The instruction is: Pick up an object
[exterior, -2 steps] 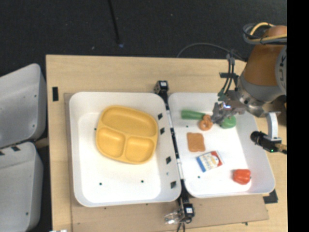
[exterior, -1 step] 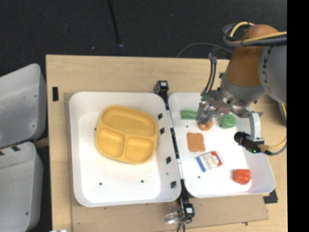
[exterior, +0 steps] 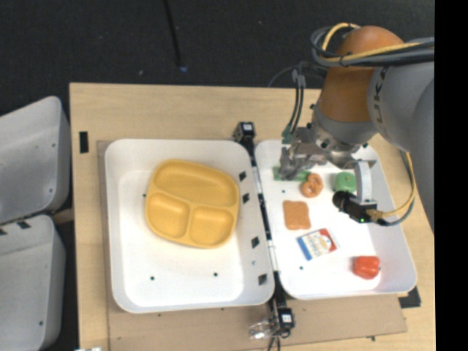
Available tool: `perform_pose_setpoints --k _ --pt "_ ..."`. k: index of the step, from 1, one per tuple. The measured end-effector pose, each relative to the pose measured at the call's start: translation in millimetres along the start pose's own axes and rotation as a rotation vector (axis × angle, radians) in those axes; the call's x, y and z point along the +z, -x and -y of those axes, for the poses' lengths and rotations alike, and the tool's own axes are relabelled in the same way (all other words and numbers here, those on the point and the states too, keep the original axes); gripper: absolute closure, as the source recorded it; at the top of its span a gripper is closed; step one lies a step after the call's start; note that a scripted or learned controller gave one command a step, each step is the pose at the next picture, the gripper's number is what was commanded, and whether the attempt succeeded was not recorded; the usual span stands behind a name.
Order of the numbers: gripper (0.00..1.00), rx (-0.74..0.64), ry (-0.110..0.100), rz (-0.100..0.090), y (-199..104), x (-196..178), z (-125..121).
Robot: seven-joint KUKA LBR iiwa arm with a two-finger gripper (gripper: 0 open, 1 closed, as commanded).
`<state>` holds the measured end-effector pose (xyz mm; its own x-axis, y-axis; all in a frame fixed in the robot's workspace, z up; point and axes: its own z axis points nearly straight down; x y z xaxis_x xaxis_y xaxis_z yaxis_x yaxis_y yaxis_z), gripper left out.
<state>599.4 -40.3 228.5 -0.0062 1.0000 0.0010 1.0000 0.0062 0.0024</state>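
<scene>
Gripper (exterior: 296, 161) low at the right bin's (exterior: 391, 269) far-left corner, just beside the donut (exterior: 312, 185); finger state indeterminate; approach step, next I descend and close.

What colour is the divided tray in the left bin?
Yellow-orange, plain, with no pattern: the divided tray shows clearly in the camera view.

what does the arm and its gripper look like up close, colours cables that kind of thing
The arm is smooth rounded grey, with a glossy orange band above the wrist. Yellow and black cables loop over the top of the orange part, and a dark cable runs down its left side. Below sits the gripper, a boxy grey metal unit, with a black module and a white bracket beside it.
</scene>
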Motion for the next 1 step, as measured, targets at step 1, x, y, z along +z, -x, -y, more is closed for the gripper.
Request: perform_pose_setpoints --k 1 --pt "1.0 -0.001 0.0 0.0 -49.9 5.7 -9.4"
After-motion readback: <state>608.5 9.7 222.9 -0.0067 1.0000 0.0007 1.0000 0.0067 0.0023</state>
